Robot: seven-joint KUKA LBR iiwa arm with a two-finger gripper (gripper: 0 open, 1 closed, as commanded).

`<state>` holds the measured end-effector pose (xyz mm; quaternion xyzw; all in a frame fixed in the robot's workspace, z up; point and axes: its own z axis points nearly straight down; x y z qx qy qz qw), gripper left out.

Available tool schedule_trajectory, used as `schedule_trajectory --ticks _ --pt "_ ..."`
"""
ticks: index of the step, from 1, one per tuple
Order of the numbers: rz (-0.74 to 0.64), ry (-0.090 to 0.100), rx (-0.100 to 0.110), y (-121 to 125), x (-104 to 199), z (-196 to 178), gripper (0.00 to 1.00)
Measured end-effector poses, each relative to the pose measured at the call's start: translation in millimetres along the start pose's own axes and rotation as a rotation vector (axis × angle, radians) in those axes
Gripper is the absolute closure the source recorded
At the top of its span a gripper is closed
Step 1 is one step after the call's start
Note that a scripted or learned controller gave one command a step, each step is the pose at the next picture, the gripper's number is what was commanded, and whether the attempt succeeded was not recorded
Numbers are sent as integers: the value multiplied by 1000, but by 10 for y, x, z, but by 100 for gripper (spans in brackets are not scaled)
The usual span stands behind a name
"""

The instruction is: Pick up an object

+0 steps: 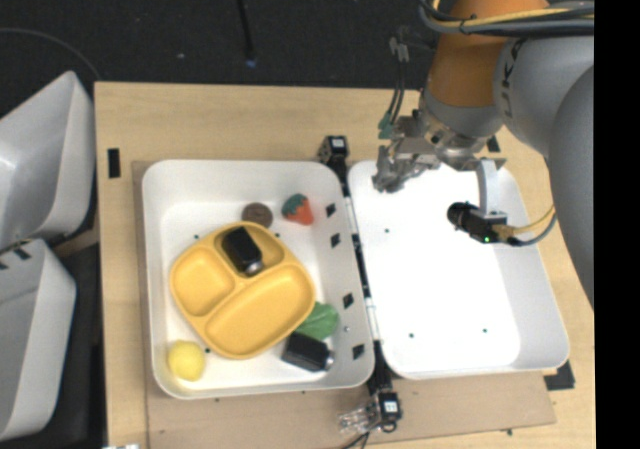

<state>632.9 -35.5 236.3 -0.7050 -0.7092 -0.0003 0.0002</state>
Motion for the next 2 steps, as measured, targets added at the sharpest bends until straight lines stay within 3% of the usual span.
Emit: schedule_trajectory --ticks 2 --pt "0 -1 -1 136 1085 127 100"
